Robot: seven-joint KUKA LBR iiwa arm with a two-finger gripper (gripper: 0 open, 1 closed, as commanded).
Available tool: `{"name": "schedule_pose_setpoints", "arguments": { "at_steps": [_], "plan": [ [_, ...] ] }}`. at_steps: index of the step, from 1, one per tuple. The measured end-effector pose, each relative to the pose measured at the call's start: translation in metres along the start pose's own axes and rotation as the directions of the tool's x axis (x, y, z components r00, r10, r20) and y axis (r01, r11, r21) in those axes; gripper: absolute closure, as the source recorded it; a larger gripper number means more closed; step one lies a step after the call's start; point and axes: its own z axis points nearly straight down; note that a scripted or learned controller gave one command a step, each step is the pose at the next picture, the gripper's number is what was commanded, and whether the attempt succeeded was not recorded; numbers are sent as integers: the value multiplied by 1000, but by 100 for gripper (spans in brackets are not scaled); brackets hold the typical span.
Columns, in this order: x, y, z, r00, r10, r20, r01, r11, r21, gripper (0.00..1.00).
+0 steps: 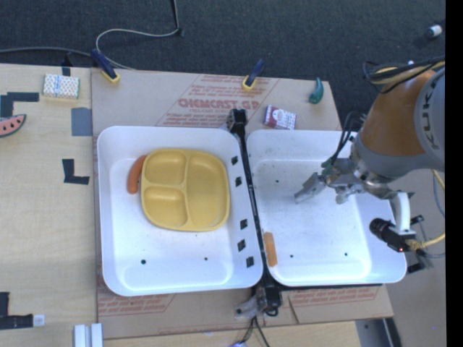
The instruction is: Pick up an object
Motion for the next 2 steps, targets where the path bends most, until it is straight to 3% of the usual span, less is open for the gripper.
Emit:
{"name": "schedule_pose_setpoints", "arguments": {
  "at_steps": [1, 2],
  "plan": [
    [11, 49, 101, 1000, 0, 2, 0, 1000, -8, 0],
    [20, 63, 102, 1000, 1, 3, -1, 1000, -4, 0]
  ]
}}
